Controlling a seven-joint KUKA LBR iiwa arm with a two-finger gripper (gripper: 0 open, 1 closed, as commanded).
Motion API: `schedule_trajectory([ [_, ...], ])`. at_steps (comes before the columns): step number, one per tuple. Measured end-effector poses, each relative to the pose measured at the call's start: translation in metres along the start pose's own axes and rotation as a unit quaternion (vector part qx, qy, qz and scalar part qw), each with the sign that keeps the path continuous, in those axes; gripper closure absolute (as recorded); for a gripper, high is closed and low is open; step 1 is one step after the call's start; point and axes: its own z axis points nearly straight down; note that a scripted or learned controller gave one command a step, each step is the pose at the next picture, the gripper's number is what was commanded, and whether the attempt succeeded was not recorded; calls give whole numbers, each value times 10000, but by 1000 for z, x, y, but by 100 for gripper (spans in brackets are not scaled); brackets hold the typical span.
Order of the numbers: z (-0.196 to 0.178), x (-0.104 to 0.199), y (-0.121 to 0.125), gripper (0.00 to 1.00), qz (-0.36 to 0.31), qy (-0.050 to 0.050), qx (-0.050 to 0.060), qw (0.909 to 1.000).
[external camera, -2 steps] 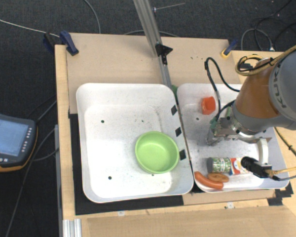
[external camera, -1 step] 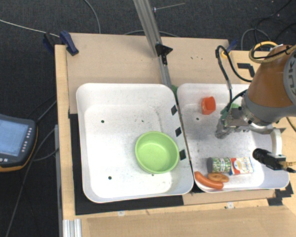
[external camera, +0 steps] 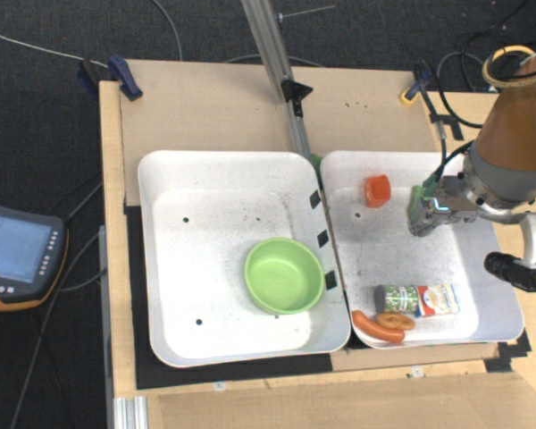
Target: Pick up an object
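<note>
In the right bin (external camera: 482, 329) lie a small orange-red block (external camera: 377, 190) near the back, a drink carton with green and red print (external camera: 417, 300) near the front, and a red-orange sausage-shaped toy (external camera: 380, 326) at the front left corner. My gripper (external camera: 422, 222) hangs over the middle of this bin, right of the orange-red block and above the carton. Its tip is grey and green, and no object shows between its parts. A green bowl (external camera: 284, 275) sits in the left bin (external camera: 179, 195).
A slanted metal pole (external camera: 272, 34) runs from the top down to the seam between the bins. A tablet-like pendant (external camera: 18, 253) lies on the floor at far left. Cables (external camera: 447, 119) trail near the bench's back right corner.
</note>
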Motion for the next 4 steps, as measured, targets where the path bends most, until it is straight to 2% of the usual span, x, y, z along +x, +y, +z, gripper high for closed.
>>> schedule_trajectory([
  [1, -42, -3, 2, 100, -2, 1, 3, 10000],
  [2, -32, 54, 5, 100, -19, 9, 24, 10000],
  [4, -42, 169, -6, 100, -30, 12, 23, 10000],
])
